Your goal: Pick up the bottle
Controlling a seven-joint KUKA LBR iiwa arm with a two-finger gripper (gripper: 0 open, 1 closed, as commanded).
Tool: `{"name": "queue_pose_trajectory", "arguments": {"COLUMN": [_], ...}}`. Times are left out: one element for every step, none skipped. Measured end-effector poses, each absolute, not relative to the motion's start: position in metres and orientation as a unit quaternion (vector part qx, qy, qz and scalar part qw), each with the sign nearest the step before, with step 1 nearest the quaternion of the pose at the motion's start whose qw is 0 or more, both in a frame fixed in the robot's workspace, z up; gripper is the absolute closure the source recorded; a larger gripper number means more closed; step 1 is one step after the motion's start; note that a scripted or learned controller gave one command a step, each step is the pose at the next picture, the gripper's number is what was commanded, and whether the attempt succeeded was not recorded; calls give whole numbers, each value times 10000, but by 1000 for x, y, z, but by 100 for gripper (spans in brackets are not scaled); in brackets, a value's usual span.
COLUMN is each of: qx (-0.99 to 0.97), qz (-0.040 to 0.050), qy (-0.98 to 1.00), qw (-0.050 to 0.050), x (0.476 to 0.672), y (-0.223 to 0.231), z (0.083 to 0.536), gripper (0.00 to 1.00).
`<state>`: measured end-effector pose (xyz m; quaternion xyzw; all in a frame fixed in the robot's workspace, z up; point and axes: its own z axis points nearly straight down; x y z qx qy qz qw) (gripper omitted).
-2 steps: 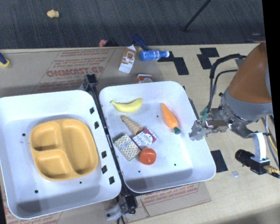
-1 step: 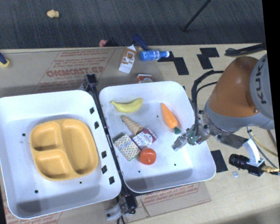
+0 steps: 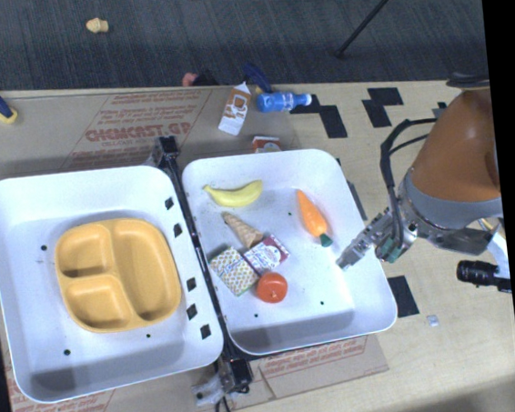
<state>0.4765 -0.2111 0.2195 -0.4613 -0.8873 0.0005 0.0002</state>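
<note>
Two shallow white bins side by side on the bench [image 3: 456,353], down at the near edge. Left bin [image 3: 22,362] with a yellow divided tray [image 3: 116,272] sitting in its middle. Right bin [image 3: 374,312] crowded. Nearest in it, a red tomato [image 3: 271,288], touching a small checked packet [image 3: 233,272] on its left. Just beyond, a purple-and-white packet [image 3: 268,252] and an ice-cream cone [image 3: 240,227], tip pointing away. Off to the right, an orange carrot [image 3: 311,214], lying apart from the rest. Further back, a yellow banana [image 3: 234,194] near the far wall.

Over at that bin's right rim, the gripper [image 3: 352,254], low and angled toward the bin, well clear of every item inside. No telling from up here how far open it is; nothing seen in its grasp. Behind it, the grey arm with its orange band [image 3: 457,147].

Now beyond the bins, out on the bare bench: a small red-and-white pack [image 3: 265,142] just past the right bin's far rim. Further still, a little carton [image 3: 234,111], and right beside it the blue bottle [image 3: 280,102], lying on its side, cap to the right. Outside both bins, well apart from the gripper.
</note>
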Motion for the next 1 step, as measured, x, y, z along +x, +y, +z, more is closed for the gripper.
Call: {"name": "queue_pose_trajectory", "arguments": {"qx": [-5276], "qz": [5], "qy": [-8495], "qw": [18], "x": [476], "y": [-85], "z": [198], "gripper": [100]}}
